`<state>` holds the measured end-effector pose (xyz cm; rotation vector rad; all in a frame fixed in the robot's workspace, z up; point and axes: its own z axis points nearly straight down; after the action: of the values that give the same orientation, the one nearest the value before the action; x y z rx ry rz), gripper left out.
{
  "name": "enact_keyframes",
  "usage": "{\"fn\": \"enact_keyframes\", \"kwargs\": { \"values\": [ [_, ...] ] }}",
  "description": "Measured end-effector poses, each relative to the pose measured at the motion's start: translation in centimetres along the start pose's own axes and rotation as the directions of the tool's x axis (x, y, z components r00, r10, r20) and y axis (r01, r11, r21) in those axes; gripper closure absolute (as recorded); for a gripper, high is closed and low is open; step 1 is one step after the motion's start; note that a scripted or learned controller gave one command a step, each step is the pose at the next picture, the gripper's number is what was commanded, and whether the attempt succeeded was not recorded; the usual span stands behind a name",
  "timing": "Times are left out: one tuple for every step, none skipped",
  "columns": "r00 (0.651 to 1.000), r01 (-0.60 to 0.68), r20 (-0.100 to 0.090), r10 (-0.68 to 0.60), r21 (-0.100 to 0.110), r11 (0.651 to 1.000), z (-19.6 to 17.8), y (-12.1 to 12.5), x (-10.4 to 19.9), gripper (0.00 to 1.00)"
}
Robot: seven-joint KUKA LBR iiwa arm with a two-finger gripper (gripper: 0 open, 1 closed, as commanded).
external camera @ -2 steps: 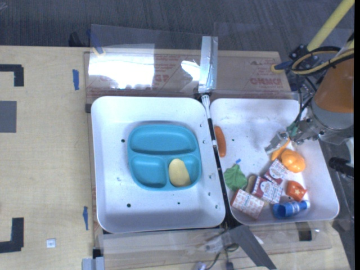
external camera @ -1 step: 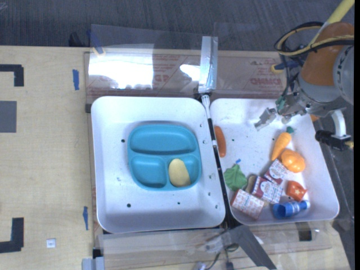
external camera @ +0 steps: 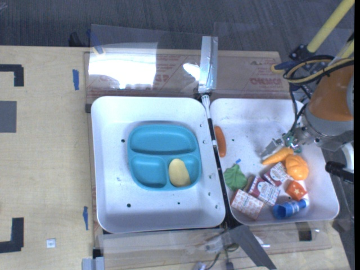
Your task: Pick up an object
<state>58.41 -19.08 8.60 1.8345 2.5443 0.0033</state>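
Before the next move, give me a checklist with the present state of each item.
1. Gripper is inside the right bin: ok.
2. Gripper is close to a target, above the orange carrot-like piece: ok.
3. Something is held between the fingers: cannot tell.
4. Neighbours are clear of the target: not ok, the orange fruit and packets crowd it.
5. The blue tray in the left bin holds a yellow piece, away from the arm: ok.
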Motion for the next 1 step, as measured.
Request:
{"fn": "enact_keyframes", "kwargs": {
  "values": [
    [1.000,-0.004,0.003,0.004,-0.006,1.000,-1.04,0.20,-0.20,1.00]
  ]
}}
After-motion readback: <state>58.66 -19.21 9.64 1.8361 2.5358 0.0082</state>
